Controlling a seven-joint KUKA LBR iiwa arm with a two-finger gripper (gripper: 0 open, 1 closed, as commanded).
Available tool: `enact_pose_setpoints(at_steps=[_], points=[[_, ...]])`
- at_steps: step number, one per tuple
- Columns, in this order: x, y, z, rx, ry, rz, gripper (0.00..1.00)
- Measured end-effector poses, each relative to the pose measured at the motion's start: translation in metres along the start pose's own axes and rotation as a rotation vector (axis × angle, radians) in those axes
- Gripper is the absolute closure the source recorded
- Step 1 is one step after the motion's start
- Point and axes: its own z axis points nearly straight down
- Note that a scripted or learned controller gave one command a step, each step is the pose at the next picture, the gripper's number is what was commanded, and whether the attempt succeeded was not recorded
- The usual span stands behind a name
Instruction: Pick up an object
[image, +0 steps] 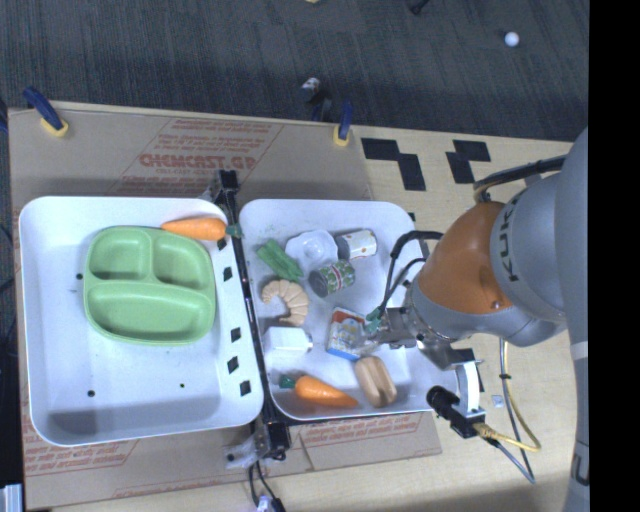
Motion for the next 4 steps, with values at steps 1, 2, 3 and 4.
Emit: enact_pose_setpoints(at_steps=[1,2,3,4], points=[[-0.024,-0.003,-0.135,0.001,-0.005,0.009,1.0],[-0.036,-0.003,-0.137,0.002,-0.004,0.011,1.0],[0.053,-0.002,-0.131,0.006,-0.001,0.007,1.0],[0.052,-0.002,-0.131,0.006,-0.002,0.008,0.0]])
